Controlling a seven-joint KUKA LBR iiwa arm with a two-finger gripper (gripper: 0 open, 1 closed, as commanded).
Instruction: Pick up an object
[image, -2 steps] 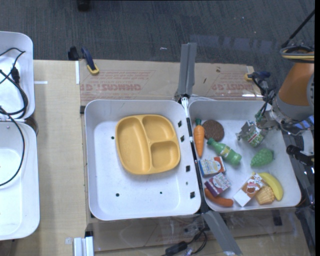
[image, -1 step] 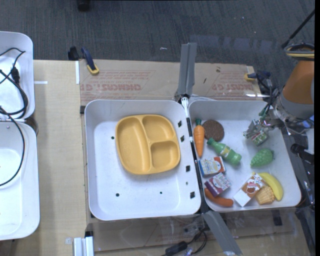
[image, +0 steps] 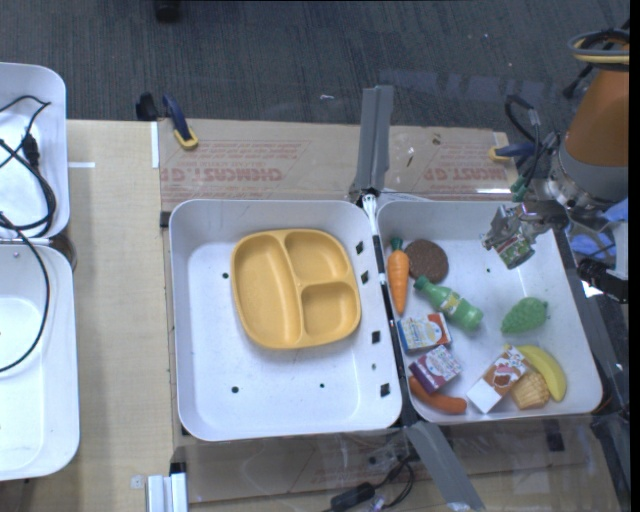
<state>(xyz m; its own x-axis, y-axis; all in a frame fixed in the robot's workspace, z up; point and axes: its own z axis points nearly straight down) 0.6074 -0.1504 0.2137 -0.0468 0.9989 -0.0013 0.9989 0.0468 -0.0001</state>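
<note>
Toys to pick from all lie in the right bin (image: 570, 290), so that is where the arm (image: 600, 130) has to reach. That arm is the biggest thing working, coming in from the right, and its orange band sits high above the bin's far corner. The left bin (image: 200, 390) is just beside the right one and holds a yellow plate (image: 296, 287) with three parts, lying flat in the middle with no toys on it.

The gripper (image: 514, 240) hangs over the top right part of the right bin. It is too small and blurry to tell if it is released or clenched, and nothing can be seen caught in it.

Below it the toys are spread out, most of them apart, which likely makes them easier to take one by one. A carrot (image: 398, 279) lies along the left wall. A brown round cookie (image: 427, 260) is just beside it. A green bottle (image: 450, 303) lies tilted in the middle. A bumpy green fruit (image: 525, 315) sits alone, nearest the gripper, so it looks like the easiest pick. A banana (image: 546, 369) lies at the bottom right, touching a small box (image: 500, 378). A red sausage (image: 438, 399) rests by the bottom wall.
</note>
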